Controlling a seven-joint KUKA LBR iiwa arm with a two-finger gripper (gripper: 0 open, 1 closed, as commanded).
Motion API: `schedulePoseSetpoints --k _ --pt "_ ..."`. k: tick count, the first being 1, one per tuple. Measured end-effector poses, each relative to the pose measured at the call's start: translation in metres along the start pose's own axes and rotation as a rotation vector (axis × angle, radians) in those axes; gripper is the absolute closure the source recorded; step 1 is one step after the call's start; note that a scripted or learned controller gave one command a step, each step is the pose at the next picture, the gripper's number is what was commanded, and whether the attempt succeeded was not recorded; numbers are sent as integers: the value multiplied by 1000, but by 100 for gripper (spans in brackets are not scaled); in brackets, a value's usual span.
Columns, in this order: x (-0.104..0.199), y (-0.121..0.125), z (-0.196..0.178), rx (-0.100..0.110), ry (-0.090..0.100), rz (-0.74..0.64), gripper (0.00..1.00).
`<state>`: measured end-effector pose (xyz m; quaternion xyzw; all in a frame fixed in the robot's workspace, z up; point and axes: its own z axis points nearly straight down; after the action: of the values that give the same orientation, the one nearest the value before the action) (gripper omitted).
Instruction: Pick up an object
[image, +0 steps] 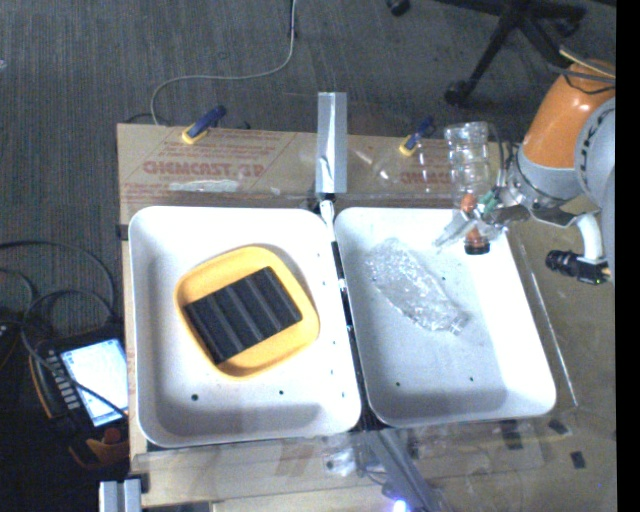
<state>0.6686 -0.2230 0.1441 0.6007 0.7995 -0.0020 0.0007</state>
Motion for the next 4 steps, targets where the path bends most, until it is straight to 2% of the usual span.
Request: schedulePoseSetpoints --k 1,2,3,4 --pt "0 0 -3 0 0 0 0" --pt "3 -12 0 1 0 -63 0" --pt "29 8 -63 -2 0 -240 0" --pt "58 -9 16 -1 3 -328 0"
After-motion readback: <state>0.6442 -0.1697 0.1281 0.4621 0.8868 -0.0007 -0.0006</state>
